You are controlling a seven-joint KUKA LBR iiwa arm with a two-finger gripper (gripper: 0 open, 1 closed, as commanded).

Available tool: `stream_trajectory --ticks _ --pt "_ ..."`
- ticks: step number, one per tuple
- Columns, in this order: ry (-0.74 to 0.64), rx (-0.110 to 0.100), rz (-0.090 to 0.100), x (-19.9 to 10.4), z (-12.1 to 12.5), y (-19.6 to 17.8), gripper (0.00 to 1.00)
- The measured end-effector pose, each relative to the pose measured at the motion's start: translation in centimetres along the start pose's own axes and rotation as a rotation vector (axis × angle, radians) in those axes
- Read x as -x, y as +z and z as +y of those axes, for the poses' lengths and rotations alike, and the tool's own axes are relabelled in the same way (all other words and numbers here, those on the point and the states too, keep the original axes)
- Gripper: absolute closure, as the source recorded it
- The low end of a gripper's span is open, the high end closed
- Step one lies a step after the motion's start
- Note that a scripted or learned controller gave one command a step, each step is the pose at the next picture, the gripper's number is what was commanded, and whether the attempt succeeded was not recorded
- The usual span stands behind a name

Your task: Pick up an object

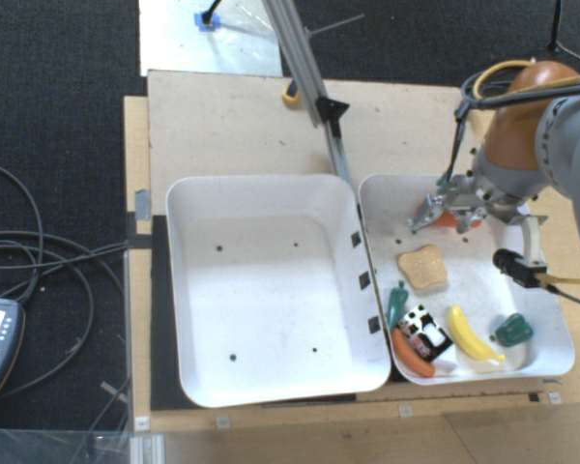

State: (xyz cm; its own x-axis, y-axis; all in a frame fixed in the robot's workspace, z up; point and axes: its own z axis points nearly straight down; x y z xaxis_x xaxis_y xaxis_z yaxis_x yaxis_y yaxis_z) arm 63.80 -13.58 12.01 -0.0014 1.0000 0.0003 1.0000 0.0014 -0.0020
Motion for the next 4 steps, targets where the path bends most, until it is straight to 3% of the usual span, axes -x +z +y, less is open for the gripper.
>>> stream_trajectory --ticks 1,3,4 --pt "0.000 0.006 -0.001 0.1 0.2 -1.4 1.00" --pt "0.000 0.011 -0.003 0.9 -0.1 -12.3 1.00" --pt "-0.002 0.006 -0.001 0.9 0.0 -12.3 1.00"
